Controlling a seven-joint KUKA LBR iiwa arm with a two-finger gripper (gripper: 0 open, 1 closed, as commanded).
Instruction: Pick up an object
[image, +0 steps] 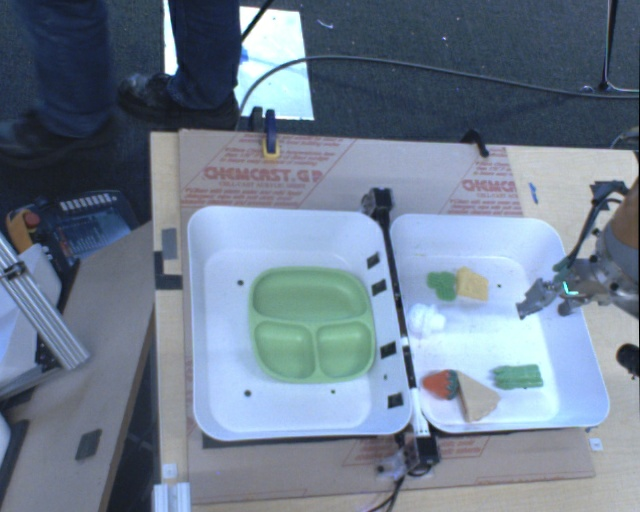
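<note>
We reach in over the right bin (575, 330) from its right wall. Gripper (540, 297) hangs high with nothing in it. Finger state: we cannot tell, the view is too coarse.

Candidates sit well left of and below us:
- yellow block (472, 284), touching a green piece (441, 284)
- white lump (427, 320)
- green brick (517, 377), lying alone near the bin's lower right

We judge the brick easiest: centre over it, descend straight, close across its narrow side.

right bin (560, 240) | yellow block (472, 284) | green piece (517, 377) | tan wedge (477, 400)
</note>
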